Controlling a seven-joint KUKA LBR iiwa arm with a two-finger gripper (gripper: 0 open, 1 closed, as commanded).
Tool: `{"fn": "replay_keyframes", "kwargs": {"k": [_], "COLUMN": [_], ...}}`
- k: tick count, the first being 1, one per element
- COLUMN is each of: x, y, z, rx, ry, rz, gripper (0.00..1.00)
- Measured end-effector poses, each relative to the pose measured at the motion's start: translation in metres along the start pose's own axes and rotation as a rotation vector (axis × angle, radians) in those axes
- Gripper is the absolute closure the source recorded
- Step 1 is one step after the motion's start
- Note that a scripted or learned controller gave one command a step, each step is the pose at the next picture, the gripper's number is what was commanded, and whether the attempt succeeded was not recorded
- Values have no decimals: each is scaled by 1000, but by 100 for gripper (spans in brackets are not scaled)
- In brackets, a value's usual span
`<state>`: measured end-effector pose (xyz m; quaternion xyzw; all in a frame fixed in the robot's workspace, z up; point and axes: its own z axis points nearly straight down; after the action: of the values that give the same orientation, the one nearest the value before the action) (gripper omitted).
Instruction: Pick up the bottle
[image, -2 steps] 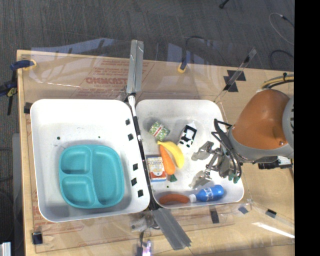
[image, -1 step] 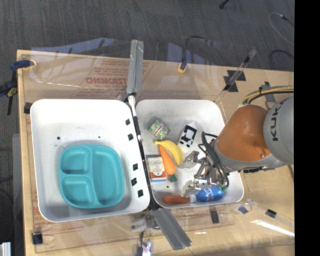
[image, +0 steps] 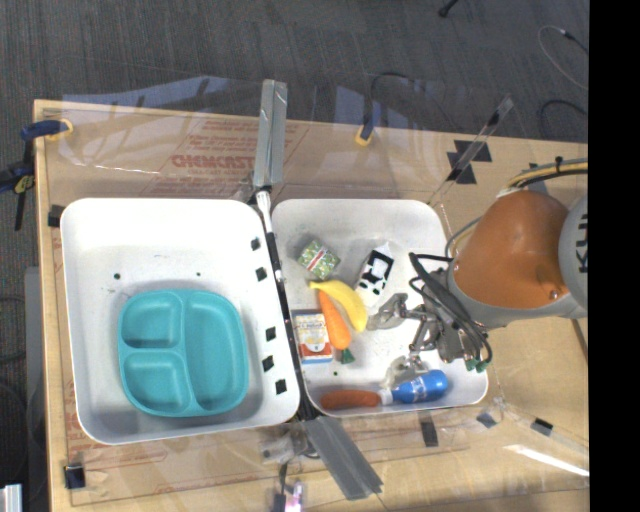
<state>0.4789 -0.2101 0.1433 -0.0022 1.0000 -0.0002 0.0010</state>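
- Lying on its side at the lower right of the right bin (image: 350, 212), the bottle (image: 418, 386) is not yet lifted.
- Gripper (image: 400, 322) hovers just above it, fingers apart, holding nothing.
- Descent, grasp and lift remain.

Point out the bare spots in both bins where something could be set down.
Left bin: bare floor above the teal tray. Right bin: a bare strip along the far wall, above the green packet. Crowded from the banana to the bottle, where the gripper reaches in.
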Motion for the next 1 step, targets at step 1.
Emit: {"fn": "replay_keyframes", "kwargs": {"k": [1], "x": [-49], "y": [-1], "z": [-43], "rx": [1], "ry": [0], "rz": [353], "gripper": [0]}}
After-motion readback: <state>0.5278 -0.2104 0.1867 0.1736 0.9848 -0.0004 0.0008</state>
